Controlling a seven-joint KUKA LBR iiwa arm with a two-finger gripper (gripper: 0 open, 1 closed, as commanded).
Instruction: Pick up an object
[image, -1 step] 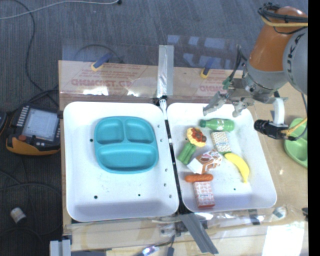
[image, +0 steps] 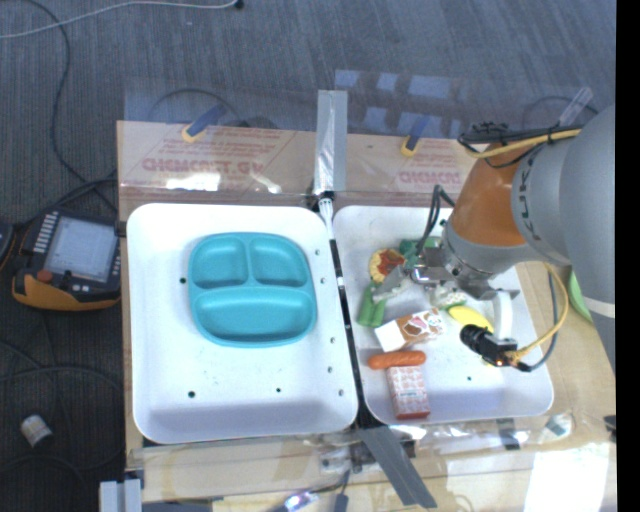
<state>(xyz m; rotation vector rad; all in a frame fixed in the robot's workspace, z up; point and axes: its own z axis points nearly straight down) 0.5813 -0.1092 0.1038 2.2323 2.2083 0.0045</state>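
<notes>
On the bench, two shallow white bins sit side by side. Left bin (image: 150, 330) holds a teal divided plate (image: 250, 288), three compartments, lying flat near the middle of the bin. Right bin (image: 530, 395) holds a cluster of small toy food items, gathered toward its left and centre.

Items noted in the right bin: an orange carrot (image: 397, 359) lying roughly crosswise near the left wall; a red-and-white patterned packet (image: 408, 390) just below the carrot, near the front wall; a small white box with a red picture (image: 421, 326) just above the carrot; a green piece (image: 372, 306) beside the left wall; a yellow-and-red item (image: 384, 264) further back; a yellow banana-like piece (image: 467, 316) to the right of the box.

Arm comes in from the right, orange band above the wrist, wrist tilted down over the back of the cluster. Gripper (image: 432, 276) sits low among the items, close to the yellow-and-red item and the box. Cannot tell from this angle what state it is in, or whether anything is caught in it.
</notes>
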